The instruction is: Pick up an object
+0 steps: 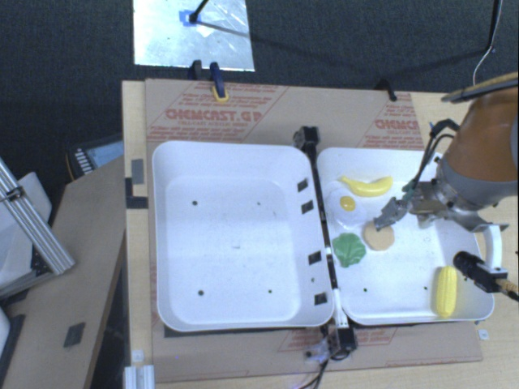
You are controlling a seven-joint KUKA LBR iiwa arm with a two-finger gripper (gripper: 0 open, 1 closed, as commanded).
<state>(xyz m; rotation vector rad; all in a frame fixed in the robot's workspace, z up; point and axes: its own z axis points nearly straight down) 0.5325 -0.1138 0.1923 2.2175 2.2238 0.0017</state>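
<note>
A flat, round, tan disc (379,237) lies on the floor of the right shallow white bin (397,297), towards its left half. Just left of the disc sits a green, leafy, crinkled piece (349,250). Up-view of it lies a small white toy fried egg with a yellow yolk (347,204), and beyond that a yellow toy banana (366,186). A yellow, oblong, cob-like piece (445,290) lies well apart, in the bin's near right corner.

The jaws come in from the right on the grey arm with an orange band (486,156), and their tip shows over the disc's upper edge. I cannot tell whether they touch it, nor whether they are open or closed.

The left shallow white bin (235,241) stands alongside, its floor dotted with small dark holes. Black clips (308,208) join the two rims. Both bins rest on a brown cardboard sheet with red lettering (243,110) on the pale worktop (97,217). Beyond is dark carpet (365,23), bearing a shiny silver sheet (193,23).
</note>
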